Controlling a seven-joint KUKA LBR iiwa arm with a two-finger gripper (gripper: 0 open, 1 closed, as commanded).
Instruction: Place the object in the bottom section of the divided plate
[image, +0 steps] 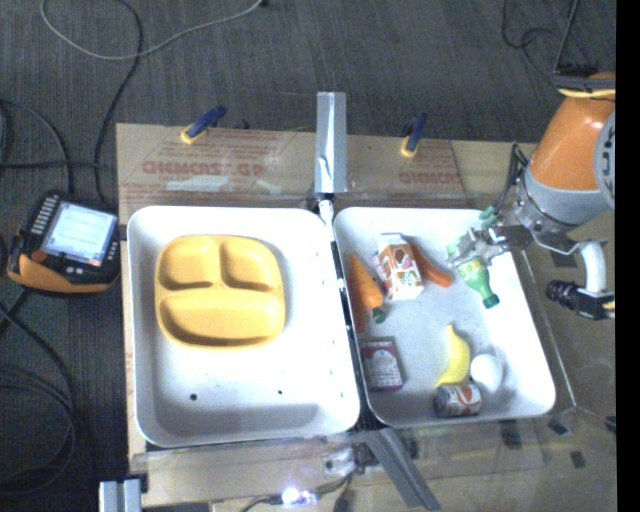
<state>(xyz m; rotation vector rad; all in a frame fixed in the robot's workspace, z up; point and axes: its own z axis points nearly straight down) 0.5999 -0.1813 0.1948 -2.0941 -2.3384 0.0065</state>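
A yellow plastic divided plate (222, 290) w/ three sections is seen in the left shallow white bin (240, 400), set toward the bin's top-left; its large bottom section faces the near edge and lies bare, so it is free for a drop from above.

In the right shallow white bin (520, 390) the loose items are scattered: two orange carrots (364, 282) at the left wall and behind a small white-and-orange carton (400, 268), a dark red flat packet (382, 364), a yellow banana (456, 356), a white egg-shaped object (486, 372) and a red-and-silver can (458, 400) on its side. A small green bottle (484, 285) lies near the top-right corner.

The two-finger gripper (478, 246) is held low over that top-right corner, just above or touching the green bottle; which cannot be told. Whether the gripper is spread or pressed together cannot be told, as it is small and blurred vs. the bottle's green. Nothing is seen clearly pinched.

Judgement: the bottle is prob. the task's object, since the tool is placed at it; the pick step is in hand, and the task is at an early stage. The carry would call for a lift clear of both bin walls, then a move left across the divider.
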